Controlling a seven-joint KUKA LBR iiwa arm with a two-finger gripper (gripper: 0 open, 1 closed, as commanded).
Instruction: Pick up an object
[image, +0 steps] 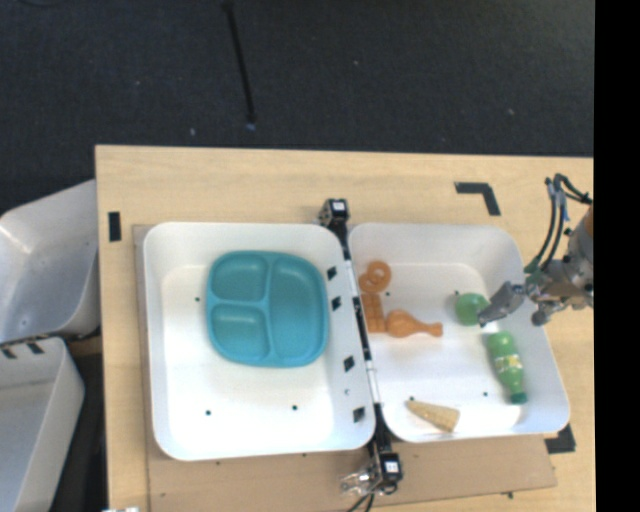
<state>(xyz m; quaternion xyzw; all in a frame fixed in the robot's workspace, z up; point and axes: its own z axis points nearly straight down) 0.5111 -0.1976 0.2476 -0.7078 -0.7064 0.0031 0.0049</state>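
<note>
In the right bin (440, 245) lie a round green object (467, 307), a green bottle (506, 366), an orange ring (376, 277), an orange gourd-shaped toy (405, 324) and a tan wedge (433, 414). My gripper (521, 304) hangs over the bin's right side, just right of the round green object and above the bottle. Its fingers (497, 304) are spread open with nothing between them.
The left bin (175, 400) holds a teal divided plate (268, 307). A ridge with black clips (355, 330) separates the two bins. The wooden bench (220, 185) surrounds them, and white containers (45, 270) stand off its left edge.
</note>
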